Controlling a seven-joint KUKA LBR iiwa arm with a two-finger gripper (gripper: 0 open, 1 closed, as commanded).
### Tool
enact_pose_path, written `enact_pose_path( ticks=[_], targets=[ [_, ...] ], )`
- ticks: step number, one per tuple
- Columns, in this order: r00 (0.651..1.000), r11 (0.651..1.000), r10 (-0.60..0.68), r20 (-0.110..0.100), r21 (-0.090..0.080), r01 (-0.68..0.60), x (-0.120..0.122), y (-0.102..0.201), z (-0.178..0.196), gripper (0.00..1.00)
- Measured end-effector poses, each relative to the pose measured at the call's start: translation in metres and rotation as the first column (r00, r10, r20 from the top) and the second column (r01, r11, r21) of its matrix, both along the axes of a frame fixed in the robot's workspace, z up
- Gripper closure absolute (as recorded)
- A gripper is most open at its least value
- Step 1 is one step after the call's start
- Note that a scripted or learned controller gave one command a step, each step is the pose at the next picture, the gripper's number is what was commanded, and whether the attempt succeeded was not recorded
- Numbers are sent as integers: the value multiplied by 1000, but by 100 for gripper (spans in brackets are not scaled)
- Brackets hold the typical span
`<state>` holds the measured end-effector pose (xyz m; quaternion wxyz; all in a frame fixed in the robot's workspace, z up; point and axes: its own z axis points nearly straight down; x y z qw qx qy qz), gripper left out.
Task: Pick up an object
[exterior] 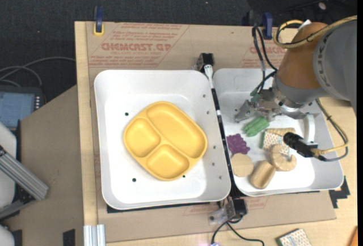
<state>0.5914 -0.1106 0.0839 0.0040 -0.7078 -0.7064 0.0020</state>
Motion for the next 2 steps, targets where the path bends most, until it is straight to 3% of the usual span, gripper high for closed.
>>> enact_pose_path(
  ticks=[1, 2],
  targets=[
    [1000, 1000, 1, 3, 0, -1, -37, 18, 0, 0],
    [1000, 1000, 0, 9, -2, 0, -35, 17, 11, 100]
  ],
)
